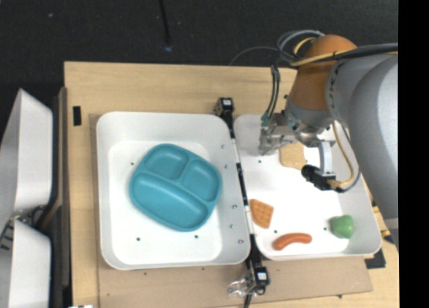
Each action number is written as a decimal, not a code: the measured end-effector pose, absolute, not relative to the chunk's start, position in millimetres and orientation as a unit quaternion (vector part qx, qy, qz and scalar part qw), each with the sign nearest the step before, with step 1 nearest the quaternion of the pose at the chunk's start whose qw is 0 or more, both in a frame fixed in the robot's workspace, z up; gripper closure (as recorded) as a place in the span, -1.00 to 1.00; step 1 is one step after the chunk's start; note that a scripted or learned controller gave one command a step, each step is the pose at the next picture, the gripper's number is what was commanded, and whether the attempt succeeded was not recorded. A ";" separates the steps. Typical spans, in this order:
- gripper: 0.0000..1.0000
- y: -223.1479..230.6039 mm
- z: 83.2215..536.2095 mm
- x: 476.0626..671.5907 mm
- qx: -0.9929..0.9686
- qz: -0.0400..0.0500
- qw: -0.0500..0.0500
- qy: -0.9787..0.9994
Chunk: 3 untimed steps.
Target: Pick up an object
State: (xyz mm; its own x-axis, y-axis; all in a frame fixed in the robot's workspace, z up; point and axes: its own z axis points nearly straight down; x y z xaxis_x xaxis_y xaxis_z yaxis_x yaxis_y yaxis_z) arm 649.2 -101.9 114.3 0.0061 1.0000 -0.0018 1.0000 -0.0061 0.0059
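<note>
The right bin (268, 174) holds a tan flat piece (293, 157) at its back, an orange waffle piece (261, 213) near the left wall, a red sausage (292, 240) at the front and a green round object (342, 227) at the front right. My gripper (273, 140) hangs low over the back of this bin, just left of the tan piece. The wrist hides its fingers from above.
The left bin (114, 139) holds a teal divided plate (175, 186). Cables loop around the wrist (315, 85) and trail over the right bin's right side (335, 182). The bins' shared walls (240, 186) run between them.
</note>
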 end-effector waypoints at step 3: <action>1.00 -51.1 241.2 627.4 0.704 0.001 -0.001 0.710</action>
State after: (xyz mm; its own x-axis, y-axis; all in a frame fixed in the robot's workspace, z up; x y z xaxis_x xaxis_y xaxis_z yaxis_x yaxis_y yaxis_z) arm 627.4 -51.1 241.2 -0.0078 1.0000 0.0026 1.0000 0.0078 0.0010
